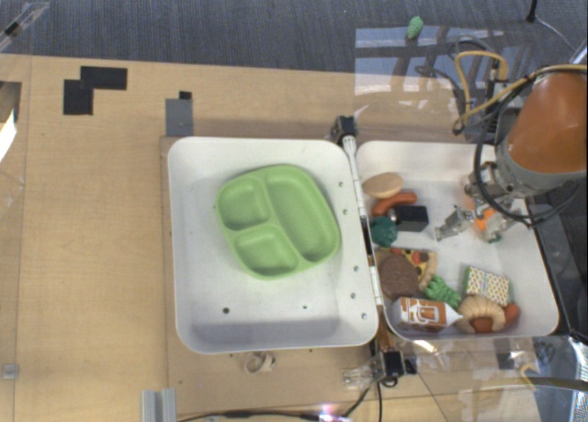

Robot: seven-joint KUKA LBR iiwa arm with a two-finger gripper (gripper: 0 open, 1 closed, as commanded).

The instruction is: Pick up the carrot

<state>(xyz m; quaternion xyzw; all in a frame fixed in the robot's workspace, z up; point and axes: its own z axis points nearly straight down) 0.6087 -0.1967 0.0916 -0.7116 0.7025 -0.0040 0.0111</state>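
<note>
The arm comes in from 3 o'clock and the gripper (467,220) sits low over the right bin (542,268), in its 3 o'clock half; honestly can't tell whether it's clenched or released, the metal bits at the tip are too small and cluttered to read.

What I take for the carrot (484,221) is a little orange piece right up against the gripper's tip, on its 3 o'clock side; most of it is hidden by the hardware. The orange that shows seems to slant roughly from 11 o'clock down to 5 o'clock, so that's my best read of its long axis; which end is the tip, no idea. Can't say whether it's actually being gripped or just lying beside the tip on the bin floor.

The other toys are well apart from it, crowded at the bin's 9 and 6 o'clock sides: a tan bun (383,184), a red-orange sausage-looking thing (395,200) lying along 9-to-3, a black block (412,218), a dark green lump (382,230).

The left bin (197,301) holds a green divided plate (276,220).
</note>
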